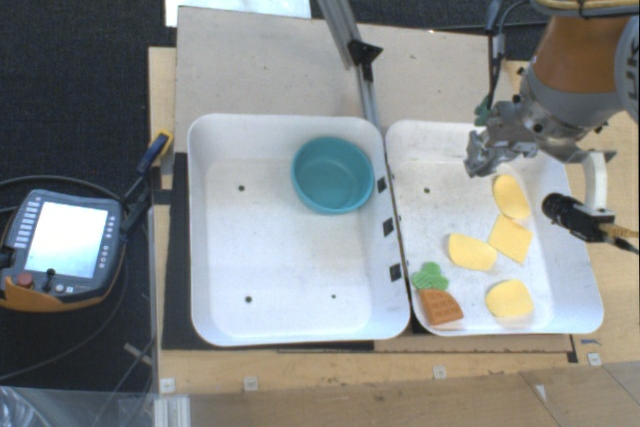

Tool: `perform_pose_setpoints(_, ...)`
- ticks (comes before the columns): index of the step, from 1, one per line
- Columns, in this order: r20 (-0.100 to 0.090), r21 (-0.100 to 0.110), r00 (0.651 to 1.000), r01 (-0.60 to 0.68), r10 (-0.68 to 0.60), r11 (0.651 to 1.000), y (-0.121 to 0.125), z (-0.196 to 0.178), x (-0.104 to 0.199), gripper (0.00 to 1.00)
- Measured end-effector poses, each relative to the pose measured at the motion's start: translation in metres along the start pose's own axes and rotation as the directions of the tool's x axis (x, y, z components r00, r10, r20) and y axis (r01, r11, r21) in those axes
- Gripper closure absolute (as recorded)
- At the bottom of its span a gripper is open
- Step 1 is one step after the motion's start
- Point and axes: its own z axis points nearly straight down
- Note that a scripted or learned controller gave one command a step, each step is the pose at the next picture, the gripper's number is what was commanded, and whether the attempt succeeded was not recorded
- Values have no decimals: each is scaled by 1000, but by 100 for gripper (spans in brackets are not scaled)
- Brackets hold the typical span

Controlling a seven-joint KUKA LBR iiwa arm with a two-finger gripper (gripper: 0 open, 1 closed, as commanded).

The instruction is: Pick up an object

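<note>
White plastic forms both shallow bins on the tabletop (260, 45), set side by side with their inner rims touching along a line marked by small black clips. The left bin (215, 245) holds a single teal bowl (333, 174) close to its far edge and toward the shared rim, so most of its floor lies open toward the near and left edges. The right bin (430, 165) carries the pickable pieces, gathered in its near and right part: a yellow oval piece (512, 197), a yellow square slice (511, 240) just beside it, a yellow rounded piece (471, 253) toward the middle, and another yellow piece (509, 299) by the near right corner. An orange carrot-like piece (439, 306) with a green top (430, 275) lies at the near left corner, against the shared rim. The hand (487, 155) hangs over the far part of the right bin, just beyond the yellow oval piece; how far it is open cannot be told, and nothing is seen in it. Bare bin floor lies to the left of the hand, along the far edge. A pendant with a bright screen (62, 245) rests off the tabletop's left edge.
</note>
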Motion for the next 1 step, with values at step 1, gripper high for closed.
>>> perform_pose_setpoints(1, 0, 2, 1000, 0, 0, 1000, 28, 15, 52, 100)
